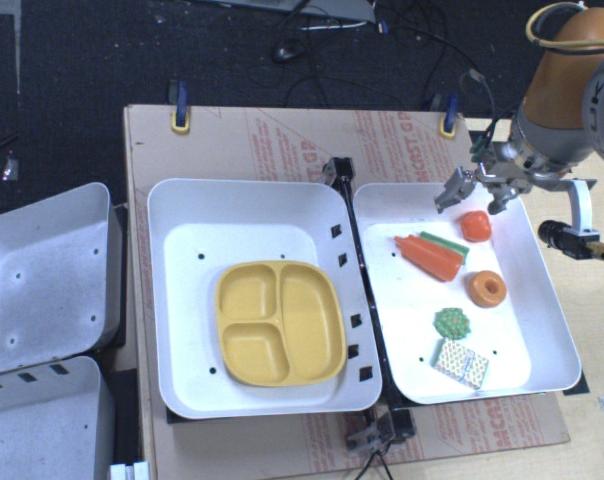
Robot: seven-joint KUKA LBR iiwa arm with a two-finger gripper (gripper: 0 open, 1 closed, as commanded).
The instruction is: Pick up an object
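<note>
My gripper (pixel 473 200) hangs over the far part of the right bin (pixel 552 298), its two fingers spread open with nothing between them. Just below it lies a small red tomato (pixel 475 226). To the left of the tomato rests an orange carrot (pixel 429 256) with a green top. An orange ring (pixel 487 288) sits nearer the front. A green broccoli piece (pixel 450 322) and a patterned white block (pixel 462 365) lie at the front of that bin.
The left bin (pixel 182 228) holds a yellow divided plate (pixel 280 322). A black clamp strip (pixel 358 268) runs between the two bins. Two yellow clips (pixel 181 121) pin the cardboard at the back. Spare white bins (pixel 42 278) lie off to the left.
</note>
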